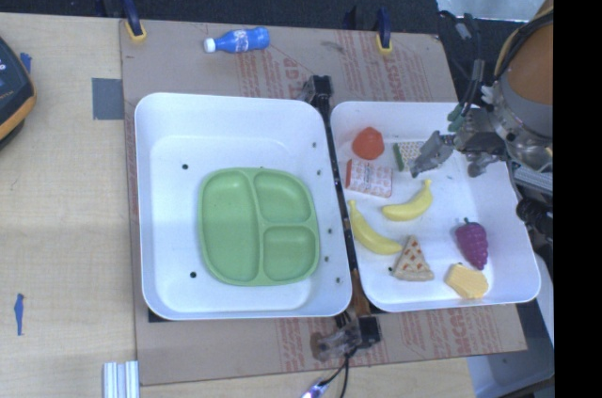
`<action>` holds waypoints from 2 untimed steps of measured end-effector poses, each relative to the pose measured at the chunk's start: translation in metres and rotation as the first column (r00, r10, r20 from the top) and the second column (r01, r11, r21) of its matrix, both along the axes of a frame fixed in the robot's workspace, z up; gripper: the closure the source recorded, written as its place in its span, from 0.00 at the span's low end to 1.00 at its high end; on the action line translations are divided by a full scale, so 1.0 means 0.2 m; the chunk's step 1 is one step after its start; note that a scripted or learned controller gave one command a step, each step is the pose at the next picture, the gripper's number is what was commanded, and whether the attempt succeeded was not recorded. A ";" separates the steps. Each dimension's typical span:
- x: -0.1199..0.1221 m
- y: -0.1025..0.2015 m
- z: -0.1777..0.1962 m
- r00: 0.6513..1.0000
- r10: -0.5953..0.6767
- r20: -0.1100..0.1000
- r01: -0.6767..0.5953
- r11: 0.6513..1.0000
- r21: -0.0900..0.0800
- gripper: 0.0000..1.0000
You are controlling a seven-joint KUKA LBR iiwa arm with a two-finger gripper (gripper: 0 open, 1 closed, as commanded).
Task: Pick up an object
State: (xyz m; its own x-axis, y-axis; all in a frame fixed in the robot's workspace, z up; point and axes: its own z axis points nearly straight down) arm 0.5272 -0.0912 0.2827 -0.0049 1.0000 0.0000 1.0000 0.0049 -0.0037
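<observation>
Small banana (408,206), the nearest pick to the gripper (450,156), lies in the right bin (527,293) just below and a touch left of the tool, its long axis slanting up toward the fingertips. The fingers (429,153) stand apart with nothing between them, hovering above the bin floor near its upper middle.

From the left: a blue-and-white toy bottle (237,40) lies on its side on the cardboard mat behind the bins. The left bin (150,199) holds one thing, a green divided plate (259,224) lying flat near its centre. Across the shared wall, the right bin carries the clutter: a red tomato-like ball (368,143) above a red-and-white packet (369,179), a larger banana (372,234) curving along the left side, then the small banana, a green-and-white piece (407,152) beside the gripper's near finger, a sandwich wedge (411,261), purple grapes (471,243) and a yellow cheese block (467,281) at the lower right.

A short descent down and left looks enough to reach the small banana.
</observation>
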 end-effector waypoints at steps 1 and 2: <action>0.04 -0.33 -0.55 1.000 -0.002 -0.003 0.002 1.000 -0.001 0.00; 0.62 -0.18 -0.93 1.000 0.003 0.014 -0.003 1.000 -0.004 0.00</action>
State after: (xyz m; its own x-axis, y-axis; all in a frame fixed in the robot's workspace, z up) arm 0.6520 -0.1266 0.0972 -0.0074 1.0000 -0.0036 0.9999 0.0074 0.0103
